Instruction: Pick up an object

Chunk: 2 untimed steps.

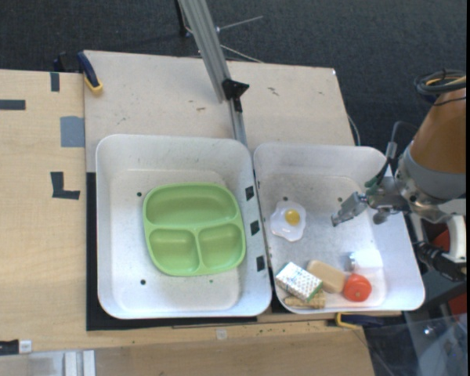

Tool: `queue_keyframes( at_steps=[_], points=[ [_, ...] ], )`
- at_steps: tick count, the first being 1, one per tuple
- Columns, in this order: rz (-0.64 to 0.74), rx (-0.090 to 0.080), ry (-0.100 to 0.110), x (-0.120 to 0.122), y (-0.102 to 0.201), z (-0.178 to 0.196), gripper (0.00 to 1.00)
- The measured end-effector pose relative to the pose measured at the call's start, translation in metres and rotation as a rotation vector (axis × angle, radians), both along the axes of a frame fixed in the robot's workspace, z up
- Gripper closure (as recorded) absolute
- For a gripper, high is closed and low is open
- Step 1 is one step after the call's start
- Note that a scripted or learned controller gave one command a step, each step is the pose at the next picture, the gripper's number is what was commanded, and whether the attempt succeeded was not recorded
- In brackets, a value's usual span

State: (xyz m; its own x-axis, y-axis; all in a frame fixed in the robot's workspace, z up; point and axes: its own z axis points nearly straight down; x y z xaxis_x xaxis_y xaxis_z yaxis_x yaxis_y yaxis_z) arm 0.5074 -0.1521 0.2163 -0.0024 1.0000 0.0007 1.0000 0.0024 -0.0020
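My gripper [362, 212] hangs over the right bin [321, 157], near its right middle, with the fingers apart and nothing between them. Left of it a toy fried egg [288, 221] lies on the bin floor. Along the bin's front lie a small green-and-white box [299, 280], a tan block [327, 275] and a red tomato-like ball [358, 288]. All three sit well below the gripper in the view, and nothing touches the gripper.
The left bin [110, 210] holds a green divided plate [193, 228]. A grey pole [207, 41] slants down from the top to the seam between the bins. The arm's orange band [446, 135] is at the right edge.
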Motion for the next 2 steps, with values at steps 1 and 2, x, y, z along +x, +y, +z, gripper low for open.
queue_keyframes(
  at_steps=[1,2],
  points=[
    [0.0,0.0,0.0,0.0,0.0,0.0,0.0],
    [-0.001,0.0,0.004,-0.003,-0.004,-0.045,0.0]
  ],
)
